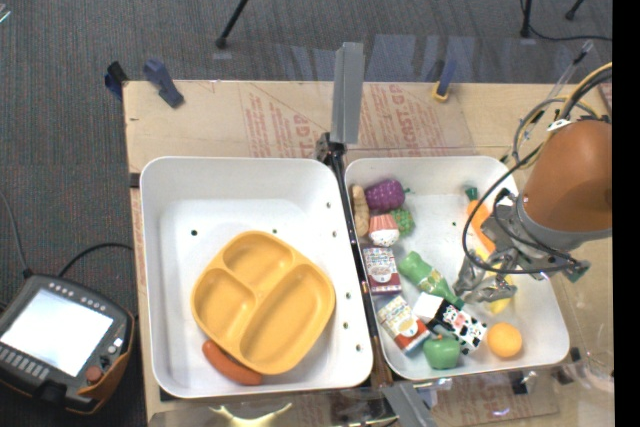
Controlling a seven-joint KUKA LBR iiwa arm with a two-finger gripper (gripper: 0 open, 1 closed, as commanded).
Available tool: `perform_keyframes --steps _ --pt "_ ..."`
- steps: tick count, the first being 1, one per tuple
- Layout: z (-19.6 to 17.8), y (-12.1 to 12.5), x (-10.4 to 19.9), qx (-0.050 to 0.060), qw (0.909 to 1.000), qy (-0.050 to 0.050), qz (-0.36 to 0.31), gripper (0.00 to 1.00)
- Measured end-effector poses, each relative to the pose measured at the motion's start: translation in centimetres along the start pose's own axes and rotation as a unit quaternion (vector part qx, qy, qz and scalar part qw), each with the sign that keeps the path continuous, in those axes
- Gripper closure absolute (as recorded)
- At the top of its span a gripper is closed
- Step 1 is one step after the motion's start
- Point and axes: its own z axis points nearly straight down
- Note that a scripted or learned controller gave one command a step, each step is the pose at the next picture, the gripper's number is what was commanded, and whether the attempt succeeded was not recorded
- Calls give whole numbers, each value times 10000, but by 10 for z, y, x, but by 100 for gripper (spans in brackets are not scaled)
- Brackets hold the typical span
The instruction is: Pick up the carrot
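Note:
The carrot (478,213), orange with a green top, lies near the right side of the right bin (440,175). My arm's orange-banded wrist covers part of it. My gripper (482,287) hangs low in that bin, just in front of the carrot and above a small yellow item (499,303). The wrist hides much of the gripper from above.
In the right bin are purple grapes (385,194), a red can (381,268), a green bottle (421,272), a small carton (398,317), a cow-patterned box (461,324), a green pepper (441,351) and an orange (505,341). The left bin (170,205) holds a yellow divided plate (263,300) and a sausage (232,363).

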Motion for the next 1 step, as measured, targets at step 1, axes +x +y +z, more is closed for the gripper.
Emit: perform_keyframes --steps 1 --pt "-5 -3 -2 44 10000 -24 -5 0"
